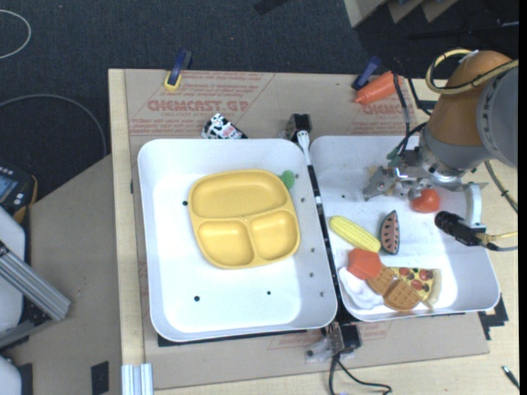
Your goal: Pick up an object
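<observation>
Toy food sits in the right bin (461, 299), w/ the gripper (387, 181) low over that bin's upper part, reaching in from the right on the grey arm (465, 126) w/ its orange band. Can't tell how the claw stands (metal parts blur together against the white floor), and nothing shows between its tips. A small red piece (426, 200), maybe a tomato, lies just beside the wrist. Below: corn cob (355, 232), watermelon slice (389, 232) near it to the right, then a red-orange piece (364, 262), a waffle (395, 289) and a pizza slice (420, 279) bunched at the near-left corner, approx touching one another. Left bin (165, 303) holds a yellow divided plate (244, 218), w/ a small green item (287, 178) at its upper right edge.
</observation>
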You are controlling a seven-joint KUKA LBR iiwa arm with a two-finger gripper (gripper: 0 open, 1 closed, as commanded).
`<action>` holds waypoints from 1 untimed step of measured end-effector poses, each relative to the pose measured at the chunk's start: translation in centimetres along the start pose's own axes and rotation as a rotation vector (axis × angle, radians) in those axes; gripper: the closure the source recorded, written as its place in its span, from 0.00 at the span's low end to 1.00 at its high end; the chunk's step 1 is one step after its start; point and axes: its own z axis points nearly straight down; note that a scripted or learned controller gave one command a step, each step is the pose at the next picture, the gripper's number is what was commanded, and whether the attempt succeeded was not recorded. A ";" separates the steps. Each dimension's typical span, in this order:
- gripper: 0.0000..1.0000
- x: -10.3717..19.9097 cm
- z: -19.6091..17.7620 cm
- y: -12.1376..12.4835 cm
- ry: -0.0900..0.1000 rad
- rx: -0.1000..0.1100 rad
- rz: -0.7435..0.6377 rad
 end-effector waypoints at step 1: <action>0.00 0.1 1.3 0.0 -0.001 -0.004 -0.001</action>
